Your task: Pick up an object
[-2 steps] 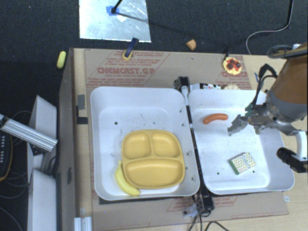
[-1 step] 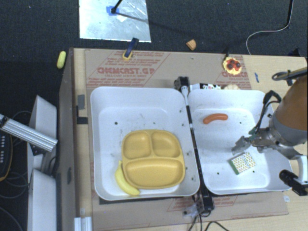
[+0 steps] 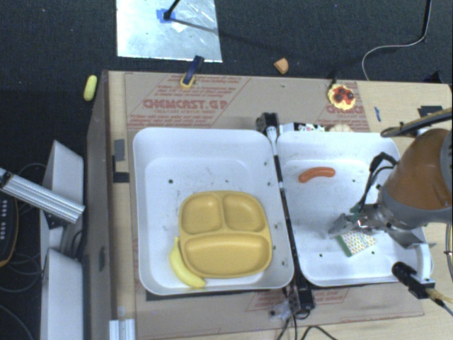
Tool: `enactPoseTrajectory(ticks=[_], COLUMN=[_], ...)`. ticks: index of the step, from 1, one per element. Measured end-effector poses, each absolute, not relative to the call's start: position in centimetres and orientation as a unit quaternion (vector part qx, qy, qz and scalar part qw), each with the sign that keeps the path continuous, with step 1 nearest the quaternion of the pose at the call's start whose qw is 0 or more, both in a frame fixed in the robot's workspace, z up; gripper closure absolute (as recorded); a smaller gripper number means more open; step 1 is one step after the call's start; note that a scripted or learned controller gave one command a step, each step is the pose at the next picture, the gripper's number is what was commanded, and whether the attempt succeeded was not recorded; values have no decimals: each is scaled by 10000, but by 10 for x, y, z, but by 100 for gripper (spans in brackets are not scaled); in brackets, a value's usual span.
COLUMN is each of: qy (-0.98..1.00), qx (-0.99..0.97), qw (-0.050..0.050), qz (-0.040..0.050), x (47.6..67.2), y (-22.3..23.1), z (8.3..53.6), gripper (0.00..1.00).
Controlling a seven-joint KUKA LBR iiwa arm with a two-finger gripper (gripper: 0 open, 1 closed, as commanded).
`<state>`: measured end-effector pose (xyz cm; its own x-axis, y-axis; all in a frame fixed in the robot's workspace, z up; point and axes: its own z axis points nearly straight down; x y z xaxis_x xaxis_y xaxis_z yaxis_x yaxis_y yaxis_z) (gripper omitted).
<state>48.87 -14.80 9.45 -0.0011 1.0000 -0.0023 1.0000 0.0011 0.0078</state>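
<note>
In the camera view, the grey two-finger gripper (image 3: 347,225) hangs low in the right white bin (image 3: 311,261), beside a flat green-and-white patterned packet (image 3: 356,243); I cannot tell its state. Being flat, the packet may slip free. An orange sausage (image 3: 316,174) lies nearby.

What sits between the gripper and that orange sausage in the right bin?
Nothing visible. The gripper is low in the right bin beside a green patterned item; bare white floor separates it from the sausage near the far wall.
</note>
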Motion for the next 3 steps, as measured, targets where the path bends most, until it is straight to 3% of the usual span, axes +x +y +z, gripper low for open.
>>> enactPoseTrajectory(ticks=[1,2,3], qy=[7073,7079,7079], qx=[7069,7063,7063], qw=[59,20,9], qz=[30,10,6], x=[490,527,526], y=[-149,-164,-164], z=[106,197,196], gripper=[100,100,0])
